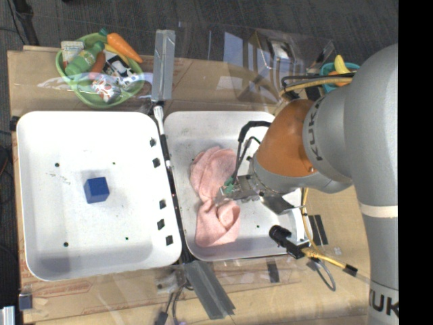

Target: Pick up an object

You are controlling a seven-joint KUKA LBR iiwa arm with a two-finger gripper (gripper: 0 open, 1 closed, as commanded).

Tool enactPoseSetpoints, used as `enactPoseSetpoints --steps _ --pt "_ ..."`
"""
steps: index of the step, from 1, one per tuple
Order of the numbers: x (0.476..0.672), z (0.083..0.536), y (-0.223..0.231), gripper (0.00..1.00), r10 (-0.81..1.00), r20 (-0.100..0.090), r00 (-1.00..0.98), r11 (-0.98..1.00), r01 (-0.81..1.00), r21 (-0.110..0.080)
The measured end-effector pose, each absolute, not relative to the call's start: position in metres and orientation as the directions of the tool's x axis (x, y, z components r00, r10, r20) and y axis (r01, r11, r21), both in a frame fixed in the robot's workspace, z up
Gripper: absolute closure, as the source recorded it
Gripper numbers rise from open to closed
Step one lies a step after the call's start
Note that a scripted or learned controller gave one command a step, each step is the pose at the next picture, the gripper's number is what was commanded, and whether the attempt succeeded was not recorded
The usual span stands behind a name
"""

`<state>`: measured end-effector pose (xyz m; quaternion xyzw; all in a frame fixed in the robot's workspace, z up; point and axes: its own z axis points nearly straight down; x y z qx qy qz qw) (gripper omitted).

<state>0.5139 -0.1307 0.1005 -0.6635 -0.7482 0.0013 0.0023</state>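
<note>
**End effector down on pink cloth in right-hand bin**

You see the pink cloth (pixel 211 175) lying crumpled in the right bin (pixel 223 116), stretched from the middle of the bin floor toward its near wall, closer to the divider side than to the arm's side. The end effector (pixel 232 189) sits right on the cloth's right edge, about halfway along its length, and touches the fabric. From this angle you cannot tell how far it is open, or whether it has hold of the cloth at all. Behind it, the arm (pixel 352 134) reaches in from the right, its orange band (pixel 287 147) hanging over the bin's far right corner.

In the left bin (pixel 81 235), a blue cube (pixel 97 189) rests alone near the middle of the floor, well apart from the end effector.

Beyond the left bin's far edge, a green bowl (pixel 95 102) stands on the surface (pixel 34 70), heaped with small toys and packets, an orange carrot (pixel 122 45) on top
</note>
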Motion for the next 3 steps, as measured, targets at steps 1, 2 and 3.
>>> enactPoseSetpoints --steps 1,2,3 --pt "0.514 0.101 -0.131 0.00 0.993 0.001 -0.120 0.120 0.993 -0.004" --pt "0.477 0.112 -0.160 0.00 0.999 0.003 0.048 -0.048 0.999 -0.004" --pt "0.508 0.091 -0.145 0.00 1.000 0.002 -0.011 0.011 1.000 -0.003"
